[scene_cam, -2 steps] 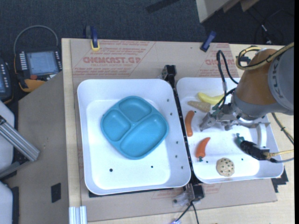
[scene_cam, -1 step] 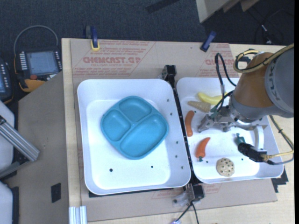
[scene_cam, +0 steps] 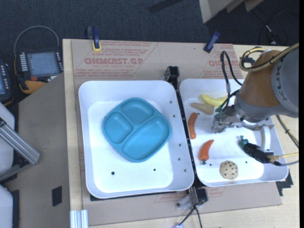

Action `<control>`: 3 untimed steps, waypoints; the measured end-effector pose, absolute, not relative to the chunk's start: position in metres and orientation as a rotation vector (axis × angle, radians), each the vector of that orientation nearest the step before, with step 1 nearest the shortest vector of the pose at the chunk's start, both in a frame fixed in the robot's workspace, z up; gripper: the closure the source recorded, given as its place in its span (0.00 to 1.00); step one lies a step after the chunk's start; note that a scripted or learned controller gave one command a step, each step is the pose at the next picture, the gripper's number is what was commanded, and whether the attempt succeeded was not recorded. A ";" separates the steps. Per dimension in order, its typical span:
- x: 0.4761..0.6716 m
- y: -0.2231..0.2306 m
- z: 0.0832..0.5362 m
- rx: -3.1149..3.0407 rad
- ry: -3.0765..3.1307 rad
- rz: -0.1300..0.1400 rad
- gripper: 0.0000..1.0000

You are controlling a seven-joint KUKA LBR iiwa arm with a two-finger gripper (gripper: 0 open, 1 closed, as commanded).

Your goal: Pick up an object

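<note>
Reaching into the right bin (scene_cam: 266,175) from the side, my gripper (scene_cam: 219,122) hangs low over the white floor, in the middle of all the play food. I cannot tell how it is set from up here, because my big grey and orange arm (scene_cam: 266,87) covers most of it. I see nothing held in it.

My job is to pick up one thing, and any of them will do. A yellow banana (scene_cam: 212,99) lies just above my gripper, near the top of the bin, and a tan cone (scene_cam: 202,108) lies touching it. An orange hot dog (scene_cam: 192,125) lies to the left, close to the bin wall. A red pepper (scene_cam: 206,149) lies lower down, and a cookie (scene_cam: 229,169) sits near the bottom edge. The blue plate (scene_cam: 137,128) rests in the left bin (scene_cam: 95,175), well apart from me.

What could go wrong? I think I am over a bare spot between the things, so I might grab only air. The banana and cone are so close that I could bump one while going for the other and push both away. The hot dog is round and could roll off. The cookie is flat, so I may slide over it.
</note>
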State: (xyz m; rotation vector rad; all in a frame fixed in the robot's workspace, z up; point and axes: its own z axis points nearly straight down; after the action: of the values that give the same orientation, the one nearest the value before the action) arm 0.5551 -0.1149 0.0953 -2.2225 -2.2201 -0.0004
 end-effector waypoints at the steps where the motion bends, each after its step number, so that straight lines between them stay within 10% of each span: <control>1: 0.548 -0.114 0.142 -2.225 -2.225 -0.004 1.00; 3: 0.556 -0.117 0.214 -2.223 -2.224 -0.002 1.00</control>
State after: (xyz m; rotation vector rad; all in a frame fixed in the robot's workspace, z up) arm 0.5558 -0.1174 0.2144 -2.2227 -2.2243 -0.0024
